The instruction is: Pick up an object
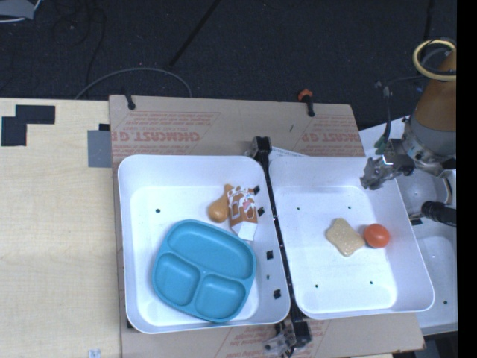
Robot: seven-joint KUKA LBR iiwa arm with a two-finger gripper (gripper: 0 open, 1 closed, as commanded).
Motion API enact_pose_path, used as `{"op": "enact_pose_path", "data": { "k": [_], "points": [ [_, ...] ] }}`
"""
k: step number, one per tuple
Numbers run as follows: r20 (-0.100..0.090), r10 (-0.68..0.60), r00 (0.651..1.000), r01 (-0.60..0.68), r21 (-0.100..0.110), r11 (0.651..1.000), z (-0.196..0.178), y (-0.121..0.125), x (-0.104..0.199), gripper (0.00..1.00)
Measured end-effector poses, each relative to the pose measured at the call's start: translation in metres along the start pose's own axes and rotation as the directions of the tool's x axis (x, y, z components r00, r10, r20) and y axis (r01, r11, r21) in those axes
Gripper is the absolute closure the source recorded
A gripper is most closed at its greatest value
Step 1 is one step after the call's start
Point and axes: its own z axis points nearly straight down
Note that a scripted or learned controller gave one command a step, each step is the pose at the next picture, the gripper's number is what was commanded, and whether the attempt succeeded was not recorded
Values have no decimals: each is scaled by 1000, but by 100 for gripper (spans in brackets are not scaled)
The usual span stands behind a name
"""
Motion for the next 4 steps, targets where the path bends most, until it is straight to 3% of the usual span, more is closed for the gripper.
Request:
{"op": "enact_pose_path", "data": {
  "k": [1, 2, 4],
  "points": [
    [1, 0, 1000, 0, -1, 1000, -45, 7, 0, 100],
    [0, 0, 1000, 0, 2, 1000, -65, 7, 0, 100],
    [-2, 0, 1000, 0, 6, 1000, -34, 5, 97, 100]
  ]
}}
